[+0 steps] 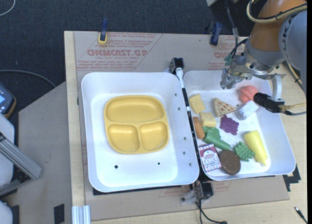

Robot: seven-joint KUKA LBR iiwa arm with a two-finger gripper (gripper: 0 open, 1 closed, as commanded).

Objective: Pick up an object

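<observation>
Bins sit side by side on your bench. Left bin (92, 121) has a yellow tray (136, 123) with three compartments, one wide on top and two below. Right bin (285, 145) has the toy food. Along its left wall you get a cheese cube (196, 103), a carrot (199, 127) and a red packet (209, 158). Next come a pizza slice (224, 107), a green piece (216, 139), purple grapes (229, 125) and a brown cookie (229, 162). Further right: a green leafy bit (243, 151), a yellow corn (256, 145), a white-grey block (247, 110) and a pink lump (248, 93). Gripper (229, 83) hangs over the bin's far edge, just left of the pink lump, nothing seen in it; you can't tell from this angle how it's set.
</observation>
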